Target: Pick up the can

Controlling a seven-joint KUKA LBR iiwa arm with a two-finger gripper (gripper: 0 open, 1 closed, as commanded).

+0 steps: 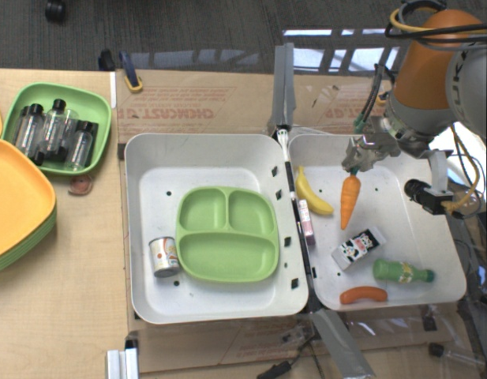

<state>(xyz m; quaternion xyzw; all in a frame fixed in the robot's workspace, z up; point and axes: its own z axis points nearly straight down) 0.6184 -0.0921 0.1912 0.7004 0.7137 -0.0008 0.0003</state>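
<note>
Can (163, 257) lies at the left bin's (140, 212) edge, touching the green plate (227, 235); our jaws' state we cannot tell.

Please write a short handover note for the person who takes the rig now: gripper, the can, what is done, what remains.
Gripper: over the right white bin, above the orange carrot's top; it holds nothing that I can see.
Small white can: on its side in the left white bin, touching the green divided plate's left edge.
Done: nothing; can untouched.
Left: cross to the left bin, grasp, lift.
</note>
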